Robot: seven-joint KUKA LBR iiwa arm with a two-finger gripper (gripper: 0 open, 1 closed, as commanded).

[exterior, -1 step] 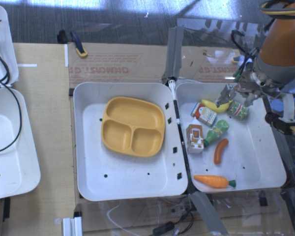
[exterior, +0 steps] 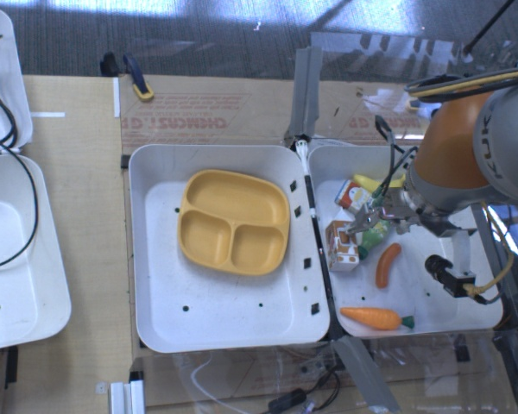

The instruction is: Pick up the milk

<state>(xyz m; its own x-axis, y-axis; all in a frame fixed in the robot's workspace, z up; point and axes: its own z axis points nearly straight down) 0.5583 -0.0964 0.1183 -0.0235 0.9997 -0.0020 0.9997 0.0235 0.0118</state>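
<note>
The milk (exterior: 341, 247) is a small white and brown carton lying at the left side of the right bin (exterior: 466, 313), close to the divider. My gripper (exterior: 367, 223) hovers low over the bin, just above and to the right of the carton's top corner, with the grey and orange arm (exterior: 453, 158) behind it. The carton rests on the bin floor, and I cannot make out whether the gripper touches it.
In the right bin lie an orange and yellow carton (exterior: 356, 194), a green item (exterior: 373, 237) under the gripper, a red sausage (exterior: 387, 266) and a carrot (exterior: 375, 318). The left bin (exterior: 155, 309) holds a yellow divided plate (exterior: 234, 222).
</note>
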